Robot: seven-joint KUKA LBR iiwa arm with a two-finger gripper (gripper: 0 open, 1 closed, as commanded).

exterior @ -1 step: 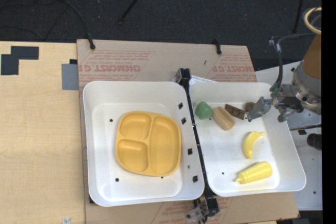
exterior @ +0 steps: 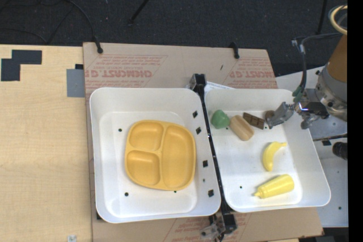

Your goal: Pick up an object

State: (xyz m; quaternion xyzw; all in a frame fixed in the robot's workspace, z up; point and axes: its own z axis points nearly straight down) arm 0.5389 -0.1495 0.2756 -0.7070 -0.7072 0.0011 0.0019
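The fingers' state cannot be told on the gripper (exterior: 279,115), seen at the right bin's (exterior: 317,192) far edge beside a brown block (exterior: 253,120); the block could be nudged away, not grasped.

yellow plate (exterior: 160,155), banana (exterior: 273,155), end effector (exterior: 279,115)

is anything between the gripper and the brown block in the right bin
Nothing visible. The gripper sits at the right bin's upper right, just beside the brown block, with bare bin floor between them. The wooden cylinder and green object lie on the block's far side, left.
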